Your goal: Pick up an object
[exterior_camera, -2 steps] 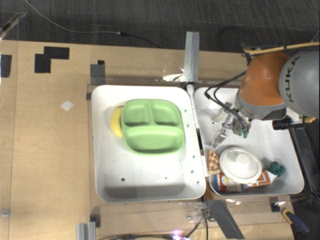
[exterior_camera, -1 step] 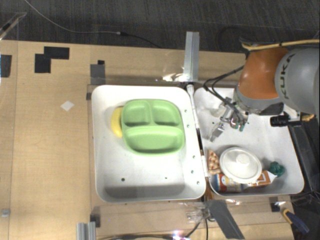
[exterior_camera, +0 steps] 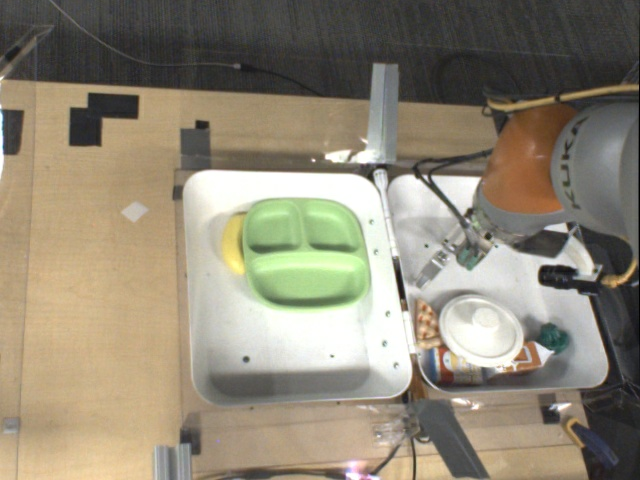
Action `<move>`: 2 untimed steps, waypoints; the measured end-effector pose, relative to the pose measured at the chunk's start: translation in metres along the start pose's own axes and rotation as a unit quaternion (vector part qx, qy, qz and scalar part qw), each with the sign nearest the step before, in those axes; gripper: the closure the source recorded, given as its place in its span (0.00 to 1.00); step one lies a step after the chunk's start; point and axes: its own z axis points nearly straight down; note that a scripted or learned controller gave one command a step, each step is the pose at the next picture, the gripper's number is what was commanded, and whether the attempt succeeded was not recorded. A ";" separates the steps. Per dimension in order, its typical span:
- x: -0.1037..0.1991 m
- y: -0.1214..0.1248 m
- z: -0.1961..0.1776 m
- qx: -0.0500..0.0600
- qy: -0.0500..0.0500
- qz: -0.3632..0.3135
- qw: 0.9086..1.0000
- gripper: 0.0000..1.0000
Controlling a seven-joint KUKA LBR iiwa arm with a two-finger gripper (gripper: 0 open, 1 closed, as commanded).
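Dark grey carpet runs along the top of the camera view, and below it a pale wooden bench [exterior_camera: 90, 298] carries two shallow white bins side by side, with black tape patches near its upper left corner.

Left bin [exterior_camera: 290, 368] holds a green divided plate [exterior_camera: 303, 251], three compartments facing up, its long axis running roughly left to right. A yellow object [exterior_camera: 232, 244] peeks out from under the plate's left edge; most of it is hidden, so its kind is unclear.

Right bin [exterior_camera: 520, 278] holds a cluster along its lower side: a round white lidded bowl [exterior_camera: 483, 329], a box [exterior_camera: 480, 367] with red and orange print lying flat beneath it, a tan spotted item [exterior_camera: 427, 320] at the bowl's left, and a small green object [exterior_camera: 554, 340] at the bowl's right. The print on the box is too small to read.

From the right the grey arm [exterior_camera: 590, 168] with its orange band reaches in; letters "KU" show on its casing, the rest cut off. Its pincer [exterior_camera: 450, 256] points down-left over the right bin's bare floor, above the bowl and apart from it. Whether the pincer is spread or closed cannot be told at this angle; nothing shows between its tips.
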 end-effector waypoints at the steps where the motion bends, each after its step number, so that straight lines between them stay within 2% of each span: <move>1: -0.046 0.025 0.001 0.001 0.001 0.047 0.999 0.00; 2: -0.030 0.028 0.002 0.001 0.001 0.076 0.997 0.00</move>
